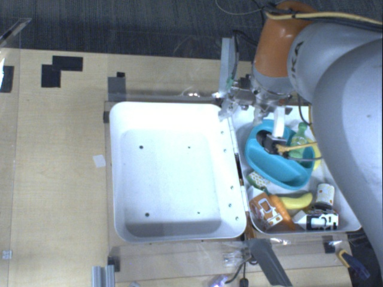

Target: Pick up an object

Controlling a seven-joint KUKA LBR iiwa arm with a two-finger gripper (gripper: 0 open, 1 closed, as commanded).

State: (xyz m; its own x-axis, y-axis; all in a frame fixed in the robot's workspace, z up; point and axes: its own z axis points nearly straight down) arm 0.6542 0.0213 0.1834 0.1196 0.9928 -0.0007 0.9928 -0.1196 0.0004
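The right bin [246, 160] holds several objects. A blue bowl [281, 167] lies tilted in its middle, with a dark item [267, 141] inside it. In front of the bowl lie a yellow banana [297, 201], an orange-brown box [269, 211], a black and white can [322, 221] and a small white bottle [325, 192]. A green object [301, 135] shows behind the bowl. My gripper [270, 119] hangs over the far end of the right bin, just above the bowl's back rim. The grey arm with its orange band [275, 40] covers the bin's right side.
The left white bin [170, 172] sits beside the right one, their rims touching. A metal post [227, 64] stands at the far edge between the bins. Black markers [60, 69] lie on the tan bench at the far left.
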